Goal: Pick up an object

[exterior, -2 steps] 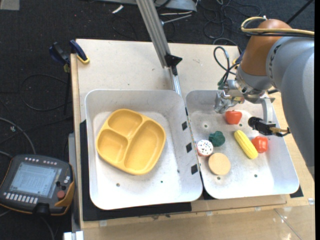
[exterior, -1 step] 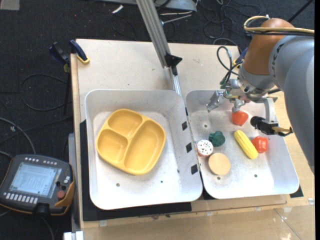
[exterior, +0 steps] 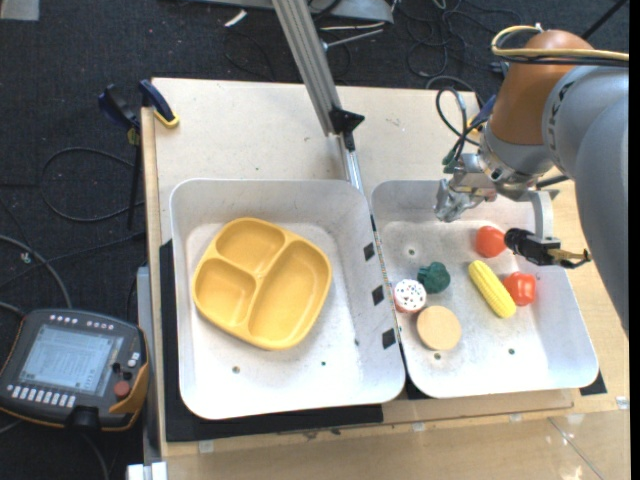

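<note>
Approach step: the jaws hang over the far-left corner of the right bin [exterior: 560, 353] (clenched or released, I cannot tell). The orange ball [exterior: 489, 240] lies just right and nearer; next comes centring above it, then descending.

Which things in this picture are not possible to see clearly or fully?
1. Right bin, camera view: its far right corner is covered by the arm.
2. White dotted object: too small to identify.
3. Green object: blurred, its shape is unclear.
4. Red object beside the yellow corn: too small to tell whether they touch.
</note>
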Robot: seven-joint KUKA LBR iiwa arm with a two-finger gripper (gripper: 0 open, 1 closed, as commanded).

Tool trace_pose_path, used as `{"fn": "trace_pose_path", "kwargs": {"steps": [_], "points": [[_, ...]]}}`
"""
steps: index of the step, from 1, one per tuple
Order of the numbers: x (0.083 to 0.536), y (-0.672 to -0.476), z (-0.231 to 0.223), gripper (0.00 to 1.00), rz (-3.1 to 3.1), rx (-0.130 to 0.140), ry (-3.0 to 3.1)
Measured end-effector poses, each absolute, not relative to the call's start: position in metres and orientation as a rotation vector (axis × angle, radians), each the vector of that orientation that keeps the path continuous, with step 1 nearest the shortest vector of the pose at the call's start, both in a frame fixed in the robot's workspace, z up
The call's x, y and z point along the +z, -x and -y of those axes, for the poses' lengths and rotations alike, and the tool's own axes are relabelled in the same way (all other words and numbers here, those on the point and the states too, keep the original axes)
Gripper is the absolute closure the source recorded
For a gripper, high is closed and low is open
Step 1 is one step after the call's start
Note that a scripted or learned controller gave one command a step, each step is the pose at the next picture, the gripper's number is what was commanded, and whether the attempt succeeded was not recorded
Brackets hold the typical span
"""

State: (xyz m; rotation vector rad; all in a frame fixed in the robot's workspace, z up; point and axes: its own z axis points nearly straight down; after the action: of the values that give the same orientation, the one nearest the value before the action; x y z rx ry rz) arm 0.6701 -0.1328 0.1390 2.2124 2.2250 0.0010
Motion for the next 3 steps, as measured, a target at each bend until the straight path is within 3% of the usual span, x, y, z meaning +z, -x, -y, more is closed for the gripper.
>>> {"fn": "trace_pose_path", "kwargs": {"steps": [3], "points": [[0.17, -0.672, 0.132, 1.0, -2.228, 0.003, -2.198]]}}
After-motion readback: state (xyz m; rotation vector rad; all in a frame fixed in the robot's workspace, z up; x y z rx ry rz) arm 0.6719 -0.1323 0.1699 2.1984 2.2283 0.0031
